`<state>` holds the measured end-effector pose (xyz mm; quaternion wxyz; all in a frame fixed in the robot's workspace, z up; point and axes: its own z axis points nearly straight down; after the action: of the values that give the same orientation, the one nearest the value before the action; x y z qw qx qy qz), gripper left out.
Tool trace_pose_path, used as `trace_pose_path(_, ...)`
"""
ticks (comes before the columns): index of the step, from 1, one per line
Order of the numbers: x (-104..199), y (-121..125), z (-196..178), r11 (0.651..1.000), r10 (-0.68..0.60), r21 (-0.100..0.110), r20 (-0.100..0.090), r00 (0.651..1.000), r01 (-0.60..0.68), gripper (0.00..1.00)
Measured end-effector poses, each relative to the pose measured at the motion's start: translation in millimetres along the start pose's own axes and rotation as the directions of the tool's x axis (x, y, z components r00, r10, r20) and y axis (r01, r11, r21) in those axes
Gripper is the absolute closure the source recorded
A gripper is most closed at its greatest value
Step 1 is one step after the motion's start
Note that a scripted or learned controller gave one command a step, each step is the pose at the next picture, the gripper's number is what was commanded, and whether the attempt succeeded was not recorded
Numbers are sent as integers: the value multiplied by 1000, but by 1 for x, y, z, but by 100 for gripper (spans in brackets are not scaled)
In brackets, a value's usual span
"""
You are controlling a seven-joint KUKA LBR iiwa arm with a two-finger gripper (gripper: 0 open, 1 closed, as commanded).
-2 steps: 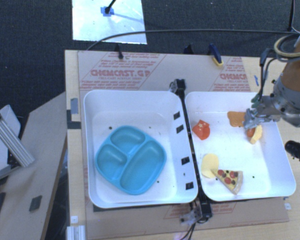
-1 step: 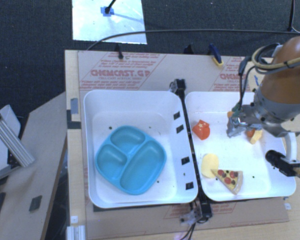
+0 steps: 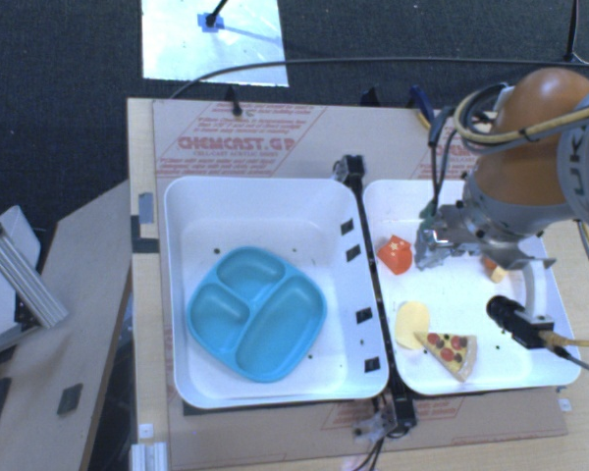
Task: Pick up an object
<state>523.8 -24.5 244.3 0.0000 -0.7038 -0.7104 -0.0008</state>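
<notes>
Hand: the hand (image 3: 434,246) sits low in the right bin (image 3: 471,371), near that bin's left wall, under the grey wrist and orange band of the arm (image 3: 535,135).
Hand state: cannot tell; the metal parts at the tip are too small and cluttered to read.
Nearest object: an orange block (image 3: 396,254), just left of the hand and beside it. Whether the two touch cannot be made out.
Task progress: judged not yet done. Nothing is seen in the hand, and every object in view rests on a bin floor.
Work left: judged to be closing on one object and lifting it clear (the orange block is the closest candidate).
Other objects, right bin: a pale yellow piece (image 3: 410,324) and a pizza slice (image 3: 452,351) lie side by side toward the front of the bin, below the hand. A small yellow-orange item (image 3: 497,271) shows partly under the arm; its kind cannot be told.
Left bin: the left bin (image 3: 196,381) holds a blue divided tray (image 3: 257,312), well apart from the hand.
Obstructions: the divider (image 3: 366,263) between the bins stands just left of the block, so room on that side is tight. A black fitting (image 3: 515,322) with its cable hangs over the right part of the right bin, near the pizza slice.
Surround: both bins rest on a printed board (image 3: 240,135) on the desk (image 3: 88,263).
</notes>
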Motion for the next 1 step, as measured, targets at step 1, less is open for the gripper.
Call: trace_pose_path(1, 56, -13, -3, 1000, -1, 1, -1, 1000, 1, 100)
